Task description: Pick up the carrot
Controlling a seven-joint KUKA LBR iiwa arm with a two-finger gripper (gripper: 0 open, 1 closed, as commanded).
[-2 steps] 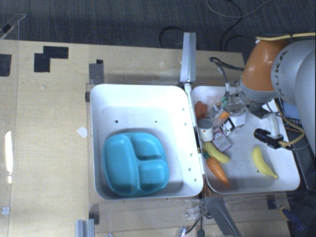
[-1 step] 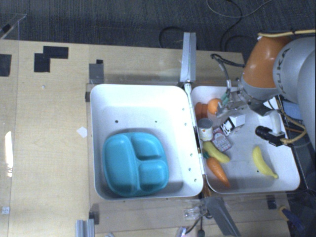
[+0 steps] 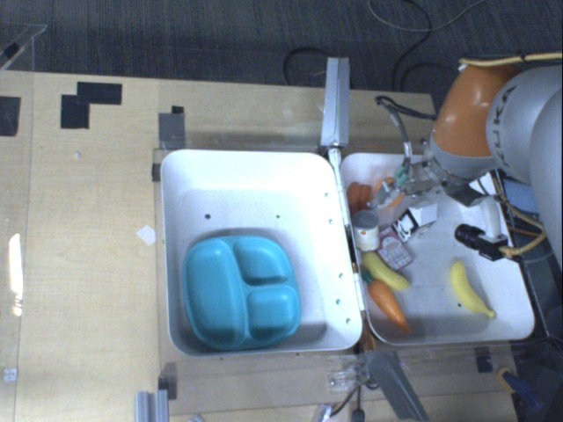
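The carrot (image 3: 388,304) is orange and tapered. It lies in the near left corner of the right bin (image 3: 510,323), close to the wall shared with the left bin. My gripper (image 3: 398,193) hangs over the far left part of that same bin, well beyond the carrot and apart from it. It sits among small cluttered items. Nothing shows between the gripper and the carrot except a yellow-green fruit (image 3: 387,272) that touches the carrot's far end.
A banana (image 3: 471,290) lies at the right bin's near right. A small can (image 3: 365,231), a packet (image 3: 396,254) and an orange-brown item (image 3: 359,192) crowd the bin's left side. A blue compartment tray (image 3: 240,290) sits in the left bin (image 3: 246,183).
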